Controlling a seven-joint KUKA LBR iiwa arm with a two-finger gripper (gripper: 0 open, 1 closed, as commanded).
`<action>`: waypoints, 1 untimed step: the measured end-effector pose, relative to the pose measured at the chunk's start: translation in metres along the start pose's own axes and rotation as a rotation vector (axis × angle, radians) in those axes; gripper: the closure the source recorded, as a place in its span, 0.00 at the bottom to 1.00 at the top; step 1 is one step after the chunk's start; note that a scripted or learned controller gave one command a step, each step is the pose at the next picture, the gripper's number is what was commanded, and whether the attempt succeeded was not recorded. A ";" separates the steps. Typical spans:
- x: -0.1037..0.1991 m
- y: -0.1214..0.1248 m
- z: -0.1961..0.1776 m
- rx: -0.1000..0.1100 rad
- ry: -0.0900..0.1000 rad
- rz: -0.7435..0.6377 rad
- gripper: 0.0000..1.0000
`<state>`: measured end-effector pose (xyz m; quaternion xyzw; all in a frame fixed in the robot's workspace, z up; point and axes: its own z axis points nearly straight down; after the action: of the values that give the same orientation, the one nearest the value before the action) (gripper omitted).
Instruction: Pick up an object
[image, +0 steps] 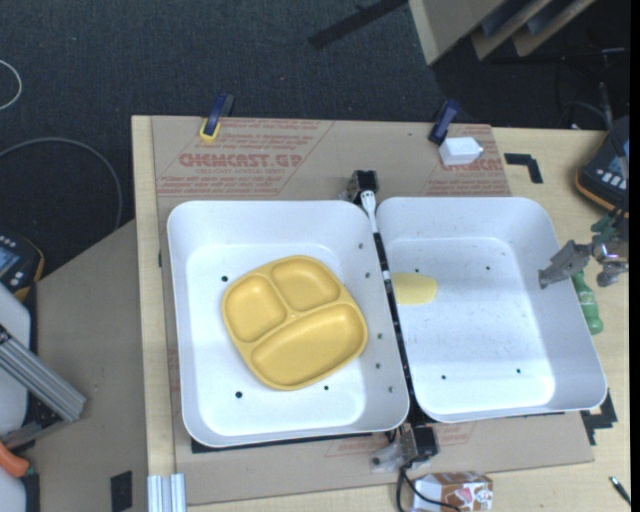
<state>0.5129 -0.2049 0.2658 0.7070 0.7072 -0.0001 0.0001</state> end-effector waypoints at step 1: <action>0.000 0.001 -0.011 -0.003 -0.002 -0.001 1.00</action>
<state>0.5135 -0.2051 0.2765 0.7066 0.7076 0.0004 0.0016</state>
